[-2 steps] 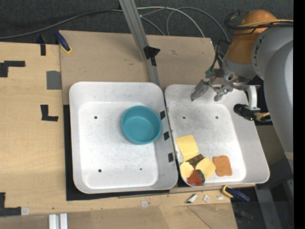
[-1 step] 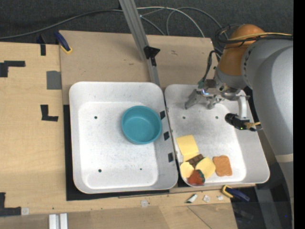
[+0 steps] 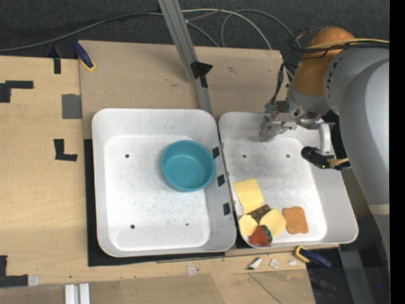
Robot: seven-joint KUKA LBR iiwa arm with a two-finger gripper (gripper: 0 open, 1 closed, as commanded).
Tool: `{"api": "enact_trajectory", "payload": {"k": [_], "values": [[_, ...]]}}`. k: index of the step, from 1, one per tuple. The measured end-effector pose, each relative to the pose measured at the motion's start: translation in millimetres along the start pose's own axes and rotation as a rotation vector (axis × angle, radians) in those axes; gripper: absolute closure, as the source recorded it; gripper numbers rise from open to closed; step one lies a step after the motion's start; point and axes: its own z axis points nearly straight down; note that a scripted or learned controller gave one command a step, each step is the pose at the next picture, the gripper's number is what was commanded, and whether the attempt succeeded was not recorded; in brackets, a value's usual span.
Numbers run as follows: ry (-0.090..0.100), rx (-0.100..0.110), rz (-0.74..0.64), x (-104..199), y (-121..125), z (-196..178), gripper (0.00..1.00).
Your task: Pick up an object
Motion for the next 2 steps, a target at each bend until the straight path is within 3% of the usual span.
{"api": "enact_trajectory", "payload": {"k": [2], "values": [[0.001,-0.007,0.003,-0.8,0.9,-106.9,1.00]]}}
